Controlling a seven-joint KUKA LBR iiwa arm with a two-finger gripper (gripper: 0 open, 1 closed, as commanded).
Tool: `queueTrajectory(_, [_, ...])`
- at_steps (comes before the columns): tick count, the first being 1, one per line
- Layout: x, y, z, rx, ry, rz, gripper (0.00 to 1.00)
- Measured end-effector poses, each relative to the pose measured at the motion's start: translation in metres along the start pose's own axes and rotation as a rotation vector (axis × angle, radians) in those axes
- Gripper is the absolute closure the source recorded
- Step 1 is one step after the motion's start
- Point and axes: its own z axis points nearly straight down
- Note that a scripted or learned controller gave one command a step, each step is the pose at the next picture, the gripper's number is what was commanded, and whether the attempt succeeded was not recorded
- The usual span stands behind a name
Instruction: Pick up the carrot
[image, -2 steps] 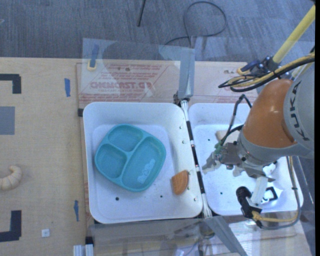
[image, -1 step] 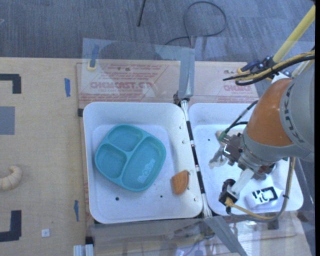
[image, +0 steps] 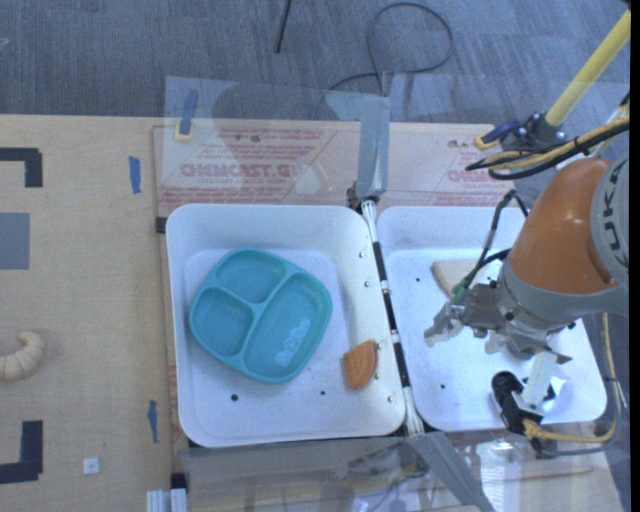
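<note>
Gripper hangs low over the right bin, near its left wall, and whether it is open or closed cannot be told from this angle; no object shows in its grasp. The carrot lies in the left bin, just beside that bin's right wall and a little apart from the teal plate. The reach is not yet made. To do it well, I judge the arm should lift clear of the divider, cross left, centre over the carrot, and close across its narrow width, keeping off wall and plate
</note>
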Motion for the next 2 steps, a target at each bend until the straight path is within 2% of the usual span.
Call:
queueTrajectory(1, [0.0202,-0.0032,0.0001,-0.002,-0.001,0.345,0.00])
queueTrajectory(2, [0.0129,-0.0015,-0.0043,-0.002,-0.001,0.241,0.00])
